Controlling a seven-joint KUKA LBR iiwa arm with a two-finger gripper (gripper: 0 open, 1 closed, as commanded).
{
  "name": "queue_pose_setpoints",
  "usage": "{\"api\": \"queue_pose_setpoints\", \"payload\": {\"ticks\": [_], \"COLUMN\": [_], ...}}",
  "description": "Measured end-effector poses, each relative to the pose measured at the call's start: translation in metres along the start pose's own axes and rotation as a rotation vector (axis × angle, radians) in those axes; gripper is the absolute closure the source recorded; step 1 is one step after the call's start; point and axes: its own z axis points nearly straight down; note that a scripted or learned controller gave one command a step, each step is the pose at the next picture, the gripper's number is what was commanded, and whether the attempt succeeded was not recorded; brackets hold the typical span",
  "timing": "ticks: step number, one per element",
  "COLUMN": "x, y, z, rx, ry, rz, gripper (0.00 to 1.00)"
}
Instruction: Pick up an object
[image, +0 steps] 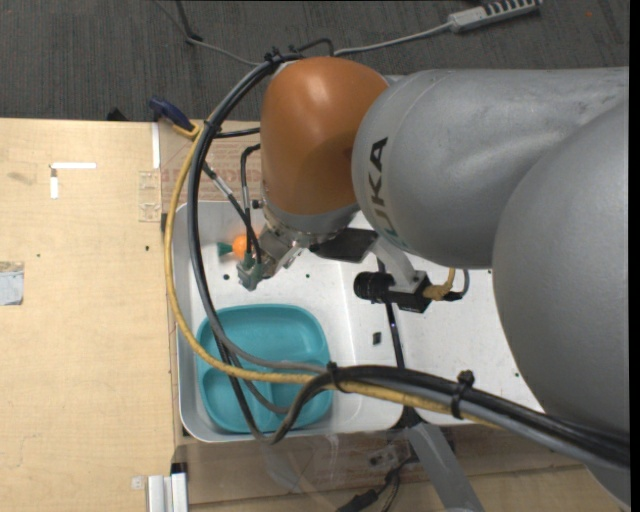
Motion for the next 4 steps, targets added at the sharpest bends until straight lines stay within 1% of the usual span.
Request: {"api": "queue_pose_setpoints", "payload": {"ticks": [1, 2, 3, 4], "x": [0.047, 0.025, -0.014, 0.015], "y": [-0.057, -0.079, -0.096, -0.013], "z": [0.068, -0.165, 0.09, 0.14], "rx": [-0.001, -0.005, -0.003, -0.01], "ry": [0.0, -0.005, -0.001, -0.013], "rz": [-0.526, -1.113, -0.873, -1.122], "gripper": [1.0, 1.0, 1.0, 1.0]}}
